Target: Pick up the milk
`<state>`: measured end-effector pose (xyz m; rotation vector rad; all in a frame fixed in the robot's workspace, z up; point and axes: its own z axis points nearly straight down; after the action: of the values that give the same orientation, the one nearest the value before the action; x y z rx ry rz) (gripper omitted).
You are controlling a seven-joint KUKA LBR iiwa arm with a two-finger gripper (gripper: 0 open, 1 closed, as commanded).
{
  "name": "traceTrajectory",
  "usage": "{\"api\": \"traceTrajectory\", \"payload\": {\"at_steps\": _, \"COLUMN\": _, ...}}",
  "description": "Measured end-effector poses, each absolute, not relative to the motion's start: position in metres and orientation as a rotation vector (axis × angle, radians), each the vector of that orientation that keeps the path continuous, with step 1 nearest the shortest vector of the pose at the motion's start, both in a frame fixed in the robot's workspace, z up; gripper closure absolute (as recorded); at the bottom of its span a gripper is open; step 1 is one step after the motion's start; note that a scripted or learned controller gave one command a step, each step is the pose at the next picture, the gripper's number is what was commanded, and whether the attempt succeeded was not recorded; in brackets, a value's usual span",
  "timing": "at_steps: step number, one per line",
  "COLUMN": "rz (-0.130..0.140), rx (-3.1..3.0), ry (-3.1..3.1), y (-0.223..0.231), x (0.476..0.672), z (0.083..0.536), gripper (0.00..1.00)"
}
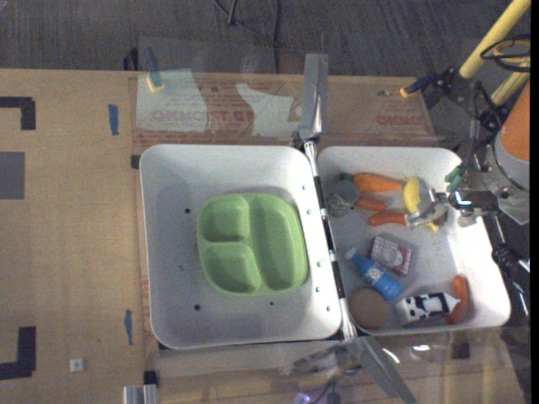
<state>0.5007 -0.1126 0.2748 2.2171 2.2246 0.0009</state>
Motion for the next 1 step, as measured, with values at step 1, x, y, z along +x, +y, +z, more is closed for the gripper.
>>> {"api": "traceTrajectory", "payload": {"at_steps": 1, "rz": 0.002, "rx": 2.025, "ry": 2.399, "y": -0.0804, "x": 0.48, "z": 0.3263, "gripper": 0.0}}
